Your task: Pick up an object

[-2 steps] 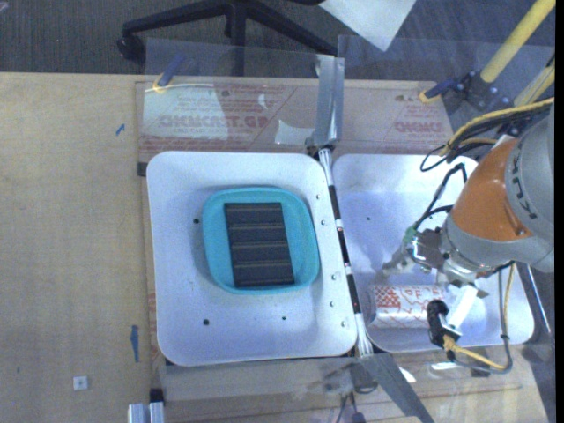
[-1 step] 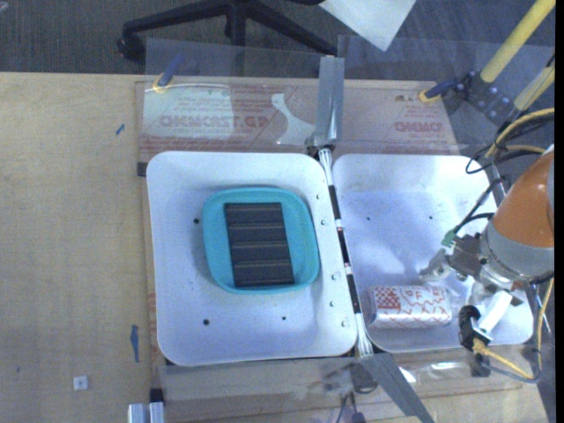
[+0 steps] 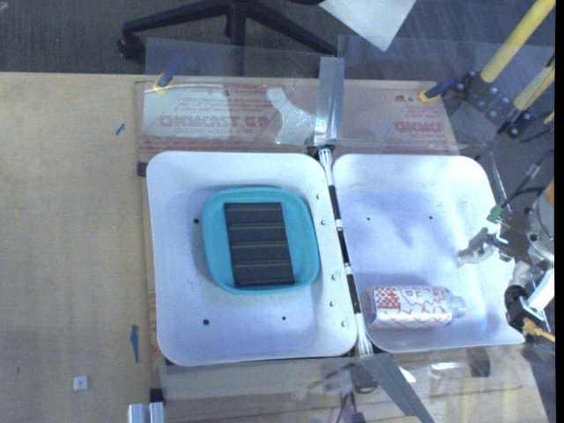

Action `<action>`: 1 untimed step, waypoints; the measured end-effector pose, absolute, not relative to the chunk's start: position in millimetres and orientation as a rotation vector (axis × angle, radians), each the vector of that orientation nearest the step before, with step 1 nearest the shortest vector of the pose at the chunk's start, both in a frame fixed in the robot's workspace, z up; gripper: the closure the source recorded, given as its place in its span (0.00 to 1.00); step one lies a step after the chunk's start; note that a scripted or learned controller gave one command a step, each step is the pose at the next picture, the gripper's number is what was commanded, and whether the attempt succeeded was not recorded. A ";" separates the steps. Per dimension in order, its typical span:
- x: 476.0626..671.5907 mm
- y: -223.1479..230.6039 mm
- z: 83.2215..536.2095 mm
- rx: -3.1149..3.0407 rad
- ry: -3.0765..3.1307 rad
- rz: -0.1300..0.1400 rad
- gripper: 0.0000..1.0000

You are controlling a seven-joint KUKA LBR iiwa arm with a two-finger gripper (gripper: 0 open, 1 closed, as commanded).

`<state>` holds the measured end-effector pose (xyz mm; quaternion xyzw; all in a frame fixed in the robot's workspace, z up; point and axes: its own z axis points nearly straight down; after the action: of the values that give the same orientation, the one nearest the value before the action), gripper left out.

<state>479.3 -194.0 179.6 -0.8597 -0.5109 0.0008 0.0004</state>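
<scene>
A teal, rounded-square dish (image 3: 214, 236) with a dark ribbed insert (image 3: 258, 243) lies flat in the middle of the left bin (image 3: 176, 271). In the right bin (image 3: 414, 201), near its front edge, a small bottle (image 3: 412, 306) with a red-and-white patterned label lies on its side, its cap pointing right. My gripper (image 3: 480, 248) hangs over the right rim of the right bin, up and to the right of the bottle and apart from it. Nothing shows in its grasp. Most of the arm is cut off by the view's right side.
A metal upright (image 3: 330, 91) stands at the back between the bins, with clear sheeting behind them. Yellow rods (image 3: 520, 29) and cables crowd the back right. Bare wooden bench (image 3: 66, 236) stretches to the left. An office chair base (image 3: 233, 11) sits beyond the bench.
</scene>
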 end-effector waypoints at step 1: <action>488.0 -117.5 87.5 -2.666 -1.673 -0.007 0.00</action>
<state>488.0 -117.5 87.5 -0.8470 -0.5315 -0.0022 -0.0027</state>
